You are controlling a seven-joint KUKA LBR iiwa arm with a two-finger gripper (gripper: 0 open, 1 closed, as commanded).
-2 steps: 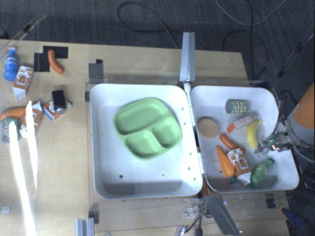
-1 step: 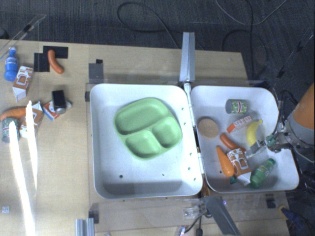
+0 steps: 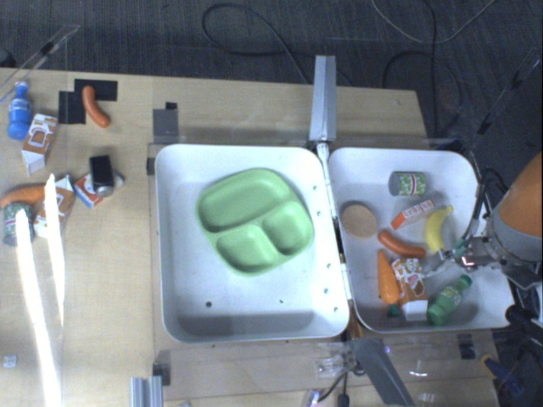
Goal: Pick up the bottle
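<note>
The green bottle (image 3: 447,299) lies on its side in the near right corner of the right bin (image 3: 373,170), cap pointing up-right. My gripper (image 3: 459,257) hangs just above and behind the bottle's cap end, near the banana (image 3: 436,228). The grey arm with its orange band (image 3: 519,200) comes in from the right edge. Nothing shows in the gripper's grasp.
Around the bottle lie a carrot (image 3: 387,280), a small carton (image 3: 411,278), a sausage (image 3: 401,244), a sachet (image 3: 416,213), a can (image 3: 408,183) and a brown disc (image 3: 359,220). The left bin (image 3: 178,253) holds a green divided plate (image 3: 254,220). Loose toys sit on the bench at far left.
</note>
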